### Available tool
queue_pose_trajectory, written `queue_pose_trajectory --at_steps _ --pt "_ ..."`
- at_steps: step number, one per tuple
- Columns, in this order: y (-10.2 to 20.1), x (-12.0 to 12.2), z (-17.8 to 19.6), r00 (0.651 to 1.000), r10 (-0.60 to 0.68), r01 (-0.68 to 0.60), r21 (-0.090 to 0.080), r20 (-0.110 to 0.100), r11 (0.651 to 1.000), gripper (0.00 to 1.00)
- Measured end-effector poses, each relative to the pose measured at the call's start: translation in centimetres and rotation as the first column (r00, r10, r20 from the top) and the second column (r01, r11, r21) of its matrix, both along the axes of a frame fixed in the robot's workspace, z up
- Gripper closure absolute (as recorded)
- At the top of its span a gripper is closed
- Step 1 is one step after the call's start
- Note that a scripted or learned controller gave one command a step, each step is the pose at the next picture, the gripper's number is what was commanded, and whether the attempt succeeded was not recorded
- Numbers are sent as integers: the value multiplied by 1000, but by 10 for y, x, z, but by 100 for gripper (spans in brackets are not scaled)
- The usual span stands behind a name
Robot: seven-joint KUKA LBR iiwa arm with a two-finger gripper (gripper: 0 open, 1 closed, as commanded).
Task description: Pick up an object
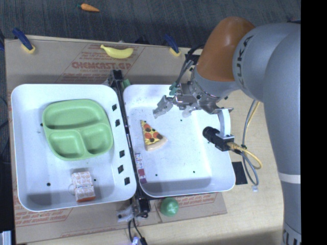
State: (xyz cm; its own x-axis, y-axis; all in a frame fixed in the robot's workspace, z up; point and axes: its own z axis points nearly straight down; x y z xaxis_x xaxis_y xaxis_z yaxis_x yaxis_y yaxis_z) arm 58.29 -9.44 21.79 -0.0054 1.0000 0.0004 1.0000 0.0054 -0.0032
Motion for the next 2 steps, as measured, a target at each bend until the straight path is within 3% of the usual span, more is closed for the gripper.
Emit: queue_pose_trajectory --at_steps 1,2 --pt "0 0 10 1000 4 -4 0 -1 1000 100" --pt "84 -10 -27 1000 4 -4 0 0 1000 100"
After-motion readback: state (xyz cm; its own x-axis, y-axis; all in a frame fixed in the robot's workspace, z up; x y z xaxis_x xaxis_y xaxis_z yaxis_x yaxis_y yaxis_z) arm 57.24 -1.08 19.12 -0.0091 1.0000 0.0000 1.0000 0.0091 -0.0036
